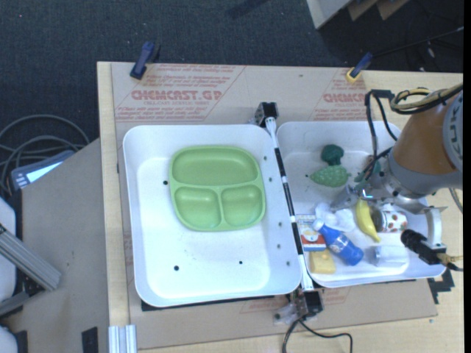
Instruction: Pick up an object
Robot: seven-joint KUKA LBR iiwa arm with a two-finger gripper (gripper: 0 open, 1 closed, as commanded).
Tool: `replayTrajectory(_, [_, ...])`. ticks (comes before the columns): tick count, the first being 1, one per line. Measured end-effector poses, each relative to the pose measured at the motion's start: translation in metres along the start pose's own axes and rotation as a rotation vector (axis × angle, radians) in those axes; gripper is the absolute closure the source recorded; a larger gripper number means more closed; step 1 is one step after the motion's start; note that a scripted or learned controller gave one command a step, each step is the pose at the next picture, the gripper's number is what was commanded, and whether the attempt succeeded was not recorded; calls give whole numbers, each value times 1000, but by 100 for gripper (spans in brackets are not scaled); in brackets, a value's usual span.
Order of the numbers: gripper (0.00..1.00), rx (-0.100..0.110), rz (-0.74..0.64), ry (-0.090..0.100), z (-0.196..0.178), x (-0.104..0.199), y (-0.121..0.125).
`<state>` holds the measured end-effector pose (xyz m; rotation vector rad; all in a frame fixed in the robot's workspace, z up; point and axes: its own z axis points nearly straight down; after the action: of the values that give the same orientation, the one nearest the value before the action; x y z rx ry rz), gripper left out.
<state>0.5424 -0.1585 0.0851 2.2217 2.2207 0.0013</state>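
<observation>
The right bin [294, 134] holds several small objects. A yellow banana [366, 220] lies near its middle, with a blue bottle [344, 245] to its lower left and a yellow-orange block [321, 261] near the front wall. A dark green broccoli piece [332, 153] and a light green leafy piece [329, 176] lie towards the back. A red-and-white spotted item [394, 220] sits right of the banana. My gripper [365, 195] hangs low in the bin just above the banana's top end, under the orange wrist band [423, 142].
The left bin [147, 219] carries a green three-part plate [218, 187] in its back half. White crumpled bits [331, 218] lie left of the banana. A black cable [379, 116] loops over the right bin's back right corner. Clamps [143, 59] sit on the board's far edge.
</observation>
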Motion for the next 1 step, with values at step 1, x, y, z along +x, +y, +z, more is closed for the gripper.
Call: replayTrajectory(1, [100, -2, 0, -1, -10, 0, 0])
